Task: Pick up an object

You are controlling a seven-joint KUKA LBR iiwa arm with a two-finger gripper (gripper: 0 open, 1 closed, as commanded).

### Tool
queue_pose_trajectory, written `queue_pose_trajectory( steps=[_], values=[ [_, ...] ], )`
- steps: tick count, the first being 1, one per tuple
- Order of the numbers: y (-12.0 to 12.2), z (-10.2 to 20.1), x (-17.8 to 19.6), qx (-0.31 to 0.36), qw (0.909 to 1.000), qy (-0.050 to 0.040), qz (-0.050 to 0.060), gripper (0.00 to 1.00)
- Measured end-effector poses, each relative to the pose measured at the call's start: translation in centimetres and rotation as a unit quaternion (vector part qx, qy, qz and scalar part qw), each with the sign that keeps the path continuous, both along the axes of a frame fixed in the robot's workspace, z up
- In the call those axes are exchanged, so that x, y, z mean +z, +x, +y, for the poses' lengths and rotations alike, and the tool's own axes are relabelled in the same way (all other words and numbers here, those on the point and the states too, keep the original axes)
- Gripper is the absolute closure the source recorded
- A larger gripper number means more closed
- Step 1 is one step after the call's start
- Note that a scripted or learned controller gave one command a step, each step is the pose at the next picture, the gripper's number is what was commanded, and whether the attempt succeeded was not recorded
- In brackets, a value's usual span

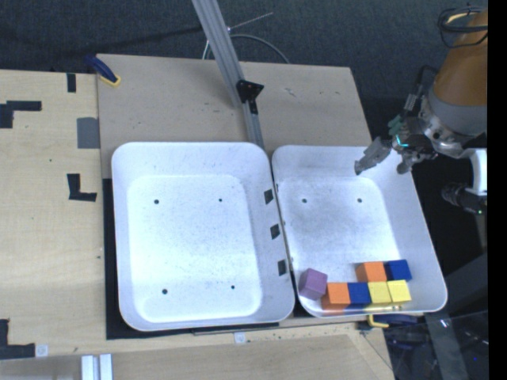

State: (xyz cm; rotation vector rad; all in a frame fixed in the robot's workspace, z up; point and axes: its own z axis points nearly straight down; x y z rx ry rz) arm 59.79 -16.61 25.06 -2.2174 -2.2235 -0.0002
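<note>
My claw (pixel 388 157) hangs at the upper right of the frame, over the top right corner of the right bin (pixel 412 212), with my grey wrist and the orange band rising toward the right edge behind it. I see 2 fingers (pixel 369 158) spread apart, one pointing down-left over the bin's upper rim and the other just right of it, and nothing sits between them, so the claw is wide and holds nothing. The blocks lie well apart from me, packed into the lower right corner of that same right bin. A purple block (pixel 314 282) sits furthest left, a little tilted and just beside the bin's left wall. To its right run 2 short rows: an orange block (pixel 338 293), a blue block (pixel 359 293) and 2 yellow blocks (pixel 390 292) along the lower rim, and above them another orange block (pixel 370 271) touching a second blue block (pixel 398 270). The rows touch each other; whether the purple one touches the orange beside it I cannot tell. The left bin (pixel 127 212) fills the middle of the frame, side by side with the right one, their rims meeting at the centre. A grey metal bar (pixel 223 46) slants from the top of the frame down to the bins' shared upper edge, carrying a small black clamp (pixel 249 91).
</note>
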Motion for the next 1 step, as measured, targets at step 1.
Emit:
queue_pose_trajectory(
  steps=[1],
  values=[
    [2.93, 3.07, -1.58, 0.001, 1.0000, -0.0009, 0.000, 0.00]
  ],
)
